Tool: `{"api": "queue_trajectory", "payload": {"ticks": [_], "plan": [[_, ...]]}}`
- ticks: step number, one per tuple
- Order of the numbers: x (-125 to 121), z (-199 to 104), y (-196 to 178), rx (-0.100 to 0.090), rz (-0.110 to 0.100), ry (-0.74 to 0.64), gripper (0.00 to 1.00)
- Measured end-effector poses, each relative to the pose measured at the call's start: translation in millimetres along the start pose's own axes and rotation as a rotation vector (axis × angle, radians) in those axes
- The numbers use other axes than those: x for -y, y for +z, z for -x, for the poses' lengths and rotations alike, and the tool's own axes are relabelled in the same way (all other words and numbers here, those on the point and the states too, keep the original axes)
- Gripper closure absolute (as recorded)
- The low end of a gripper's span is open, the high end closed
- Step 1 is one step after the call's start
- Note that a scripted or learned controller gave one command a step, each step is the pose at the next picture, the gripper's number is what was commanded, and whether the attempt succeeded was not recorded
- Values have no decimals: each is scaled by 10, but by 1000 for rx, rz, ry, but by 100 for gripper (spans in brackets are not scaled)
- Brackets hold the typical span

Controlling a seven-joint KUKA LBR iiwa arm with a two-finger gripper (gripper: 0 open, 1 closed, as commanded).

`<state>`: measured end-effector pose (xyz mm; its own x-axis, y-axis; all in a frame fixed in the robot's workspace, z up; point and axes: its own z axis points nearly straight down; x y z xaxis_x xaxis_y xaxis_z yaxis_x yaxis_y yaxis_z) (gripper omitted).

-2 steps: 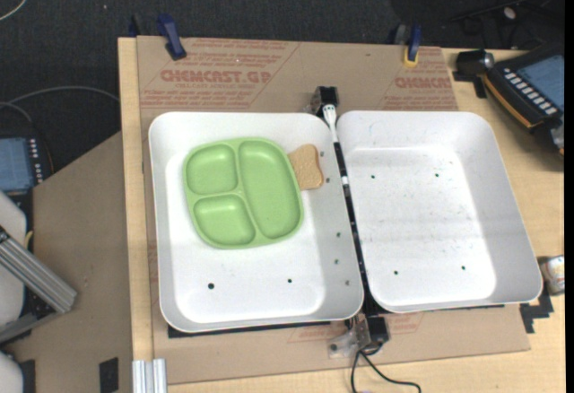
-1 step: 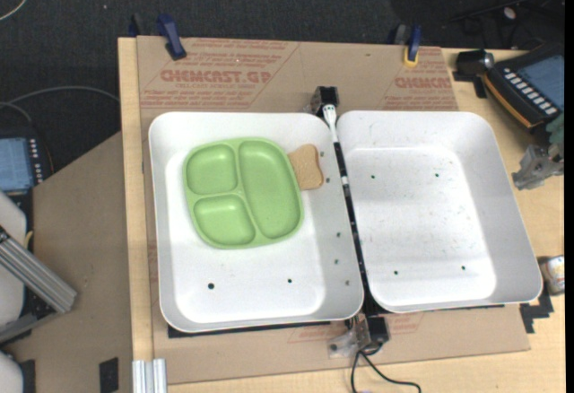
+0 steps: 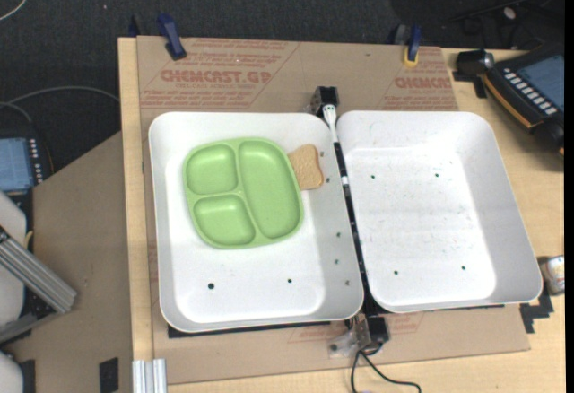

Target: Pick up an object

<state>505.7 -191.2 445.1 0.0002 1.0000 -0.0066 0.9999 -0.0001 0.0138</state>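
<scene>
Inside left bin (image 3: 179,283): green divided plate (image 3: 242,193) touching tan sponge (image 3: 307,167)

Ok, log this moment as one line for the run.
left bin: green divided plate, tan toast-like piece at plate's right edge | right bin: bare white floor | pick: not started

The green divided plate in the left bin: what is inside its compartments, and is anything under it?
All three compartments of the green plate look bare. A tan toast-like piece touches its right rim in the left bin. Whatever is under the plate is covered.
</scene>
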Motion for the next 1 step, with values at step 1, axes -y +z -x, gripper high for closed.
{"api": "queue_trajectory", "payload": {"ticks": [1], "plan": [[292, -346, 818, -10, -22, -2, 100]]}}
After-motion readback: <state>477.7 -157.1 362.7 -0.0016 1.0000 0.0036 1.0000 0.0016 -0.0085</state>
